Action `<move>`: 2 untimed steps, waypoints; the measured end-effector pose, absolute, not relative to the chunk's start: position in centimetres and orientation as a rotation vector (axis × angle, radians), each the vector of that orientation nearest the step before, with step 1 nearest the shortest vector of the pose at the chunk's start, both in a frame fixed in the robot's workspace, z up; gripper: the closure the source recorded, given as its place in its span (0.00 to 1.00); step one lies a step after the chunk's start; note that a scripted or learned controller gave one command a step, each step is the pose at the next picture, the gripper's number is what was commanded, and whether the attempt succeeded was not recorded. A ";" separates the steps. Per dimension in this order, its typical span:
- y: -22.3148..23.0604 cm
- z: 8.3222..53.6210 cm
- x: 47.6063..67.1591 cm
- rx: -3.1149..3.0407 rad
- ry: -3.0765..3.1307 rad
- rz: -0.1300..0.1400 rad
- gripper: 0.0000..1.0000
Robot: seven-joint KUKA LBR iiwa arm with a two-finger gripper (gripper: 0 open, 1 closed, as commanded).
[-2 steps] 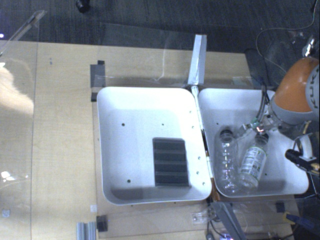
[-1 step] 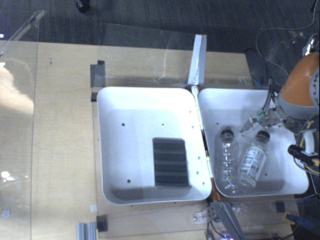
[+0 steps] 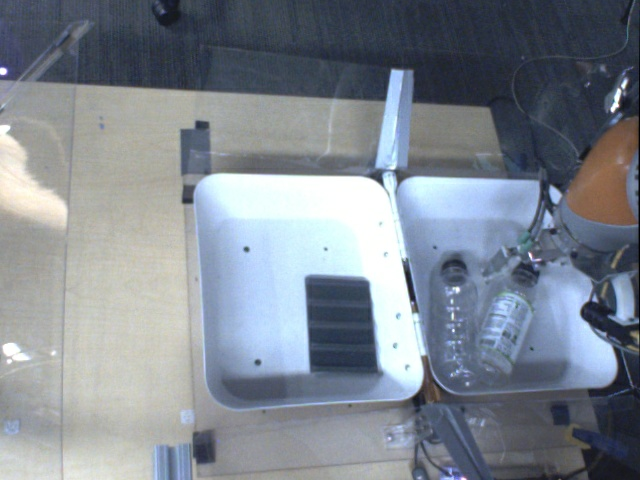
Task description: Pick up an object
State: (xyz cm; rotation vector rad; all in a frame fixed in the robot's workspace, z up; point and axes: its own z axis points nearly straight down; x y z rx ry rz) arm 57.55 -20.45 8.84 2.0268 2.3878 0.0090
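In the right-hand bin [image 3: 590, 368], the labelled clear bottle [image 3: 503, 330] lies just below the hand [image 3: 522, 258], its capped neck touching or nearly touching it and its long axis slanting down and away, beside a second clear bottle [image 3: 453, 318]; whether the hand is wide or narrow I cannot tell.

Legible text: none. Clear bottle [image 3: 503, 326] carries a pale label, its print too small to read.
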 end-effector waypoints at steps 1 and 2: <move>-20.4 10.1 57.8 2.018 2.386 0.015 1.00; -13.3 19.3 65.1 1.840 2.537 0.007 1.00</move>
